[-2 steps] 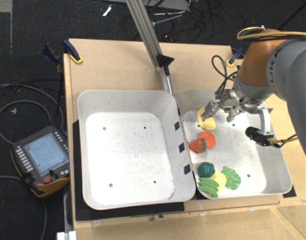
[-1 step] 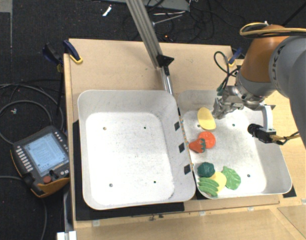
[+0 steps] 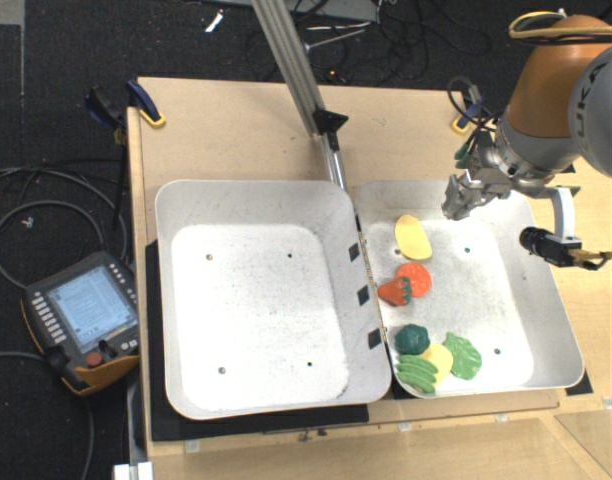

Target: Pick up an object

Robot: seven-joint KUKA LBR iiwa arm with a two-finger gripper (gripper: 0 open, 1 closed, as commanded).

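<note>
Green toys (image 3: 438, 357) cluster at the right bin's (image 3: 531, 298) near rim, a dark green piece beside a pale yellow one. Farther back in that bin: a red-orange tomato (image 3: 407, 282), then a yellow piece (image 3: 413, 236). Gripper (image 3: 459, 200) hangs over the bin's far end, holding nothing; finger spread cannot be told.

The arm (image 3: 556, 98) is a chunky rounded thing, orange band over grey casing. A yellowish cable (image 3: 546, 20) loops over the top, and the gripper (image 3: 460, 200) end is dull grey metal.
</note>
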